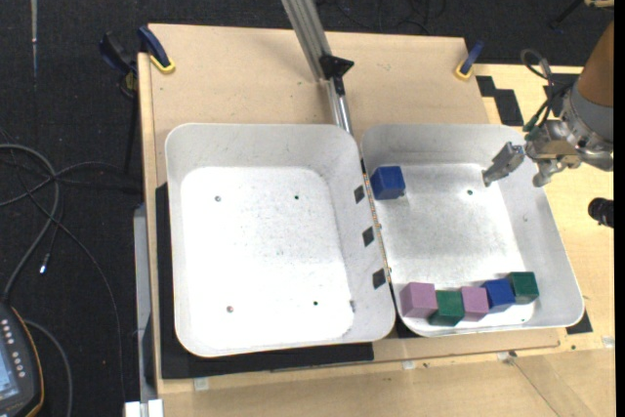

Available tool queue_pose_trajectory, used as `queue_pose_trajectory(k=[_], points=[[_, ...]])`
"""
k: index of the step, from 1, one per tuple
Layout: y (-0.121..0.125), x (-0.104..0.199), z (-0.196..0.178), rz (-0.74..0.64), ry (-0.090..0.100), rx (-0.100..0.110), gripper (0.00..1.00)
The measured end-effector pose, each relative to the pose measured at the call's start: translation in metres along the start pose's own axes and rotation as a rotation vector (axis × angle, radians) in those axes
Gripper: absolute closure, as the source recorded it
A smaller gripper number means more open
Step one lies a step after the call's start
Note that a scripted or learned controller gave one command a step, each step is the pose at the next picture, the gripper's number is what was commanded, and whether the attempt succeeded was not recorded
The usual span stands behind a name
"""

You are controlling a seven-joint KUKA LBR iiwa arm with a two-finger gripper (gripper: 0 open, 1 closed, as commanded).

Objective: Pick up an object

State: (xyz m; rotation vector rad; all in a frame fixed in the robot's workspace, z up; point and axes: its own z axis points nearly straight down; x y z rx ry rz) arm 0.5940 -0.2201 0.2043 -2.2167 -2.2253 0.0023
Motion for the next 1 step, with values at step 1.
queue_pose_trajectory(k=[1], points=[[-0.0516,-0.0027,0.1099,0.004,0.004,-0.002,0.0]])
